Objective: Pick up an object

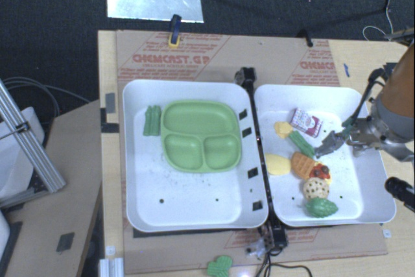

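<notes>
Down at the near edge of the desk (78, 139), outside both bins, lies a small green leafy toy (220, 265). Just beyond it, in the near corner of the right bin (376, 204), sits a green lumpy toy (321, 207), touching a beige speckled ball (314, 188). Above those come a red piece (320, 172) pressed against an orange ridged piece (301, 165), and a pale yellow rounded piece (277, 165) against the bin's left wall. A short green stick (301, 143) lies slantwise just above the orange piece, with a smaller yellow bit (283, 129) beside its far end and a red and white packet (305, 121) tilted a little farther back. That green stick is the thing closest to me: it is smooth, mid-green and slim, lying flat on the white floor, well inside the bin's left half. My fingers (325, 143) hang just to its right, above the bin, their dark tip pointing left and slightly down toward the stick and the red piece; I cannot tell whether they are parted or closed, and nothing shows between them. My wrist stretches back to the right across the bin, nearly level, with the grey bulk of the arm (395, 113) over the right rim. Across in the left bin (139, 204) rest a green divided plate (200, 136) and a green bean pod (152, 120) beside it.
</notes>
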### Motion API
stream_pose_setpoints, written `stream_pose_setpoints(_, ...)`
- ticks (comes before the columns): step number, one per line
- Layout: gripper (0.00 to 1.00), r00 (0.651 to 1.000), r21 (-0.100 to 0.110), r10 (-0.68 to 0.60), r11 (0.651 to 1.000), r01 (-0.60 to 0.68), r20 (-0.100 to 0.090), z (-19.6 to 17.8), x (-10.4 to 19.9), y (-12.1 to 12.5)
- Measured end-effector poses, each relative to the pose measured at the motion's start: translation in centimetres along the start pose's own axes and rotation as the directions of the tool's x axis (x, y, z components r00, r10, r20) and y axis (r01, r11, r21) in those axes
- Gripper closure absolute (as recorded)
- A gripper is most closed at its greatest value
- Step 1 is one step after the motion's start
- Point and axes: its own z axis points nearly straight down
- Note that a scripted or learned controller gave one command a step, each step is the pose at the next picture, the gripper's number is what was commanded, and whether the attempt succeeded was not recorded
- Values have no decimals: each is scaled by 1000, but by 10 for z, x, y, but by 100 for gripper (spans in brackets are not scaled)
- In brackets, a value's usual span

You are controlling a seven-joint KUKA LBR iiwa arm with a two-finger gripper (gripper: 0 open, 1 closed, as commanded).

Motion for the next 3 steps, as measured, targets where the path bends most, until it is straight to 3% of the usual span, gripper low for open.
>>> stream_pose_setpoints(1,0,1000,4,3,1000,-3,0,63,-43,45)
stream_pose_setpoints(2,0,1000,-4,-3,1000,3,1,51,-37,94)
stream_pose_setpoints(3,0,1000,4,2,1000,-2,0,96,-36,88)
